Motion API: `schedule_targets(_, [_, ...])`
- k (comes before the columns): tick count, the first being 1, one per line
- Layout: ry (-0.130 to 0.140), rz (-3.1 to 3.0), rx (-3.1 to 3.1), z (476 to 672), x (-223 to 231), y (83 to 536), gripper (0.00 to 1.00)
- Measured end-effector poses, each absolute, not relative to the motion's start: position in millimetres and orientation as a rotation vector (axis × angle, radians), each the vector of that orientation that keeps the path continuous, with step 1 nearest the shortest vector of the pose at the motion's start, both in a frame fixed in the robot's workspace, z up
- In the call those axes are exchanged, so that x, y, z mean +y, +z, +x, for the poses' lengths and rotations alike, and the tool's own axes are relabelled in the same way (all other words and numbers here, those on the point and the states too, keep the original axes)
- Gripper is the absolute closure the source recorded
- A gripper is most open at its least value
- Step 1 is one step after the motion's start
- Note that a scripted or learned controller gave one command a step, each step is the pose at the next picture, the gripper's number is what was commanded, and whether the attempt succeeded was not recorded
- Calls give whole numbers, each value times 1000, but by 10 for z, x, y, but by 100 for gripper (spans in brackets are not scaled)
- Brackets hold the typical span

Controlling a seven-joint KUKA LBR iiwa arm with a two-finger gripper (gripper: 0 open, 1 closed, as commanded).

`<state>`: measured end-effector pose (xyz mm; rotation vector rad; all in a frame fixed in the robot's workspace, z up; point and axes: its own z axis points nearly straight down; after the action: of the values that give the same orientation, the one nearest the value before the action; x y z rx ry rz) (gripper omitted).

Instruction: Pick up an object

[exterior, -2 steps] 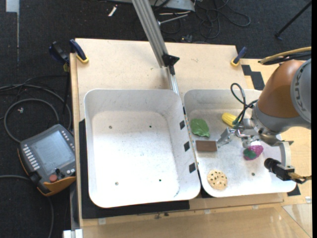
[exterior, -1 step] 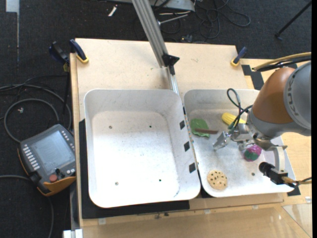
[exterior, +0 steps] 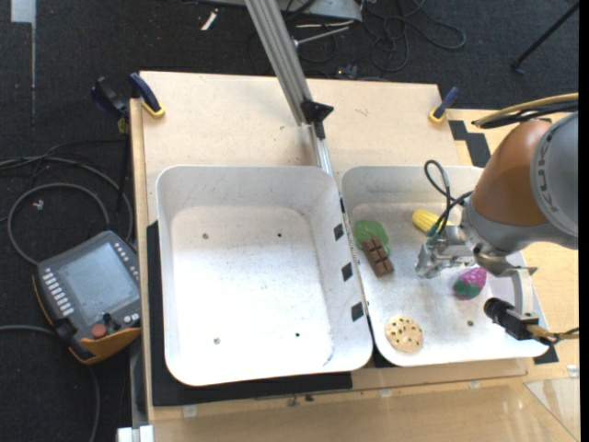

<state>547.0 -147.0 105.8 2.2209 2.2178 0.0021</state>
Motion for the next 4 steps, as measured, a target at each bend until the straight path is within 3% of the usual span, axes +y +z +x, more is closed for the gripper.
schedule_targets(2, [5, 2214, 2221, 5416, -1431, 2061, 100])
schedule_targets(3, [3, 2212, 2231, 5574, -872, 2008, 100])
schedule_targets(4, [5, 2211, 2231, 5851, -306, 2043, 100])
